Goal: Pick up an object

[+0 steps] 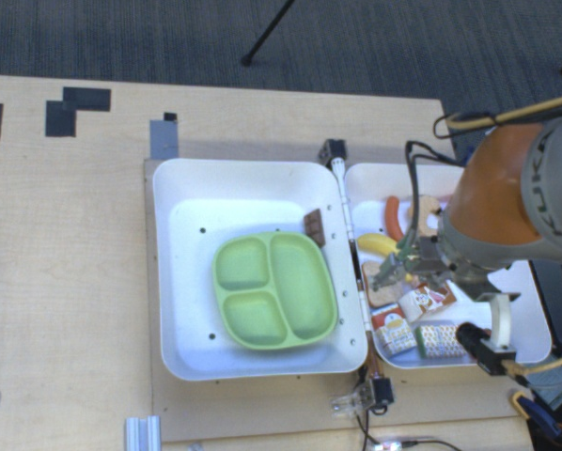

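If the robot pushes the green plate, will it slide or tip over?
The green plate would probably slide, not tip: it lies flat and low on the smooth left bin. It looks like stiff, light plastic, so it should keep its shape. Its rounded rim may be slippery to pinch.

We see two bins side by side on the counter (pixel 65 280). In the left bin (pixel 182 252) a divided tray (pixel 274 290) lies right of centre, with a small block (pixel 313 222) just behind it near the bin's right wall. The right bin (pixel 535 336) holds a crowd of things: a sausage (pixel 393 217) at the back, a banana (pixel 377 245) just before it, and packets (pixel 427 301) and a can (pixel 440 339) nearer the front. The arm (pixel 507 200) hangs over this bin from the right.
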You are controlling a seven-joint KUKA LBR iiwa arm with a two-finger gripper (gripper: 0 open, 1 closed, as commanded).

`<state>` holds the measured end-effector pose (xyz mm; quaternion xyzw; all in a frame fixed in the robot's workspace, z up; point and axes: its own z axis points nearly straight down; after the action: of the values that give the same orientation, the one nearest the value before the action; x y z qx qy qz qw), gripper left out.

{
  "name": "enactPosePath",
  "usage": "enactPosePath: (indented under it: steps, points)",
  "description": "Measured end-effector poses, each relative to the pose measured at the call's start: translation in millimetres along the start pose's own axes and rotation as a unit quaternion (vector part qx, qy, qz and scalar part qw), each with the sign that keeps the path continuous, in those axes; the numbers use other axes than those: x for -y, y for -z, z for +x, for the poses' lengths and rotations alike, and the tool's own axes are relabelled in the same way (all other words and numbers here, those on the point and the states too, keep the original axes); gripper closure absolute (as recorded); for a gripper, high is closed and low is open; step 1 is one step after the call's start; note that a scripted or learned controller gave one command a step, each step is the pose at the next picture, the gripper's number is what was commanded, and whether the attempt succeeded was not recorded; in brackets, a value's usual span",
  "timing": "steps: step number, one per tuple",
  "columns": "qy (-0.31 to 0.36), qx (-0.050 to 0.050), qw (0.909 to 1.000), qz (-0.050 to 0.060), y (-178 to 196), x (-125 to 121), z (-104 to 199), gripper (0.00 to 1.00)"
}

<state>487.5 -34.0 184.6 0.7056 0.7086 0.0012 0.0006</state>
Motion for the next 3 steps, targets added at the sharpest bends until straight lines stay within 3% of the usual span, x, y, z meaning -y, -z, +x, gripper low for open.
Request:
enactPosePath:
  steps: [1,2,3]
  points:
    - [0.000,0.006,0.9999,-0.016,-74,-8,-42,0.00]
    - [-0.001,0.008,0.9998,-0.019,-61,-10,-45,1.00]
    - [0.001,0.000,1.0000,0.000,0,-83,24,1.00]
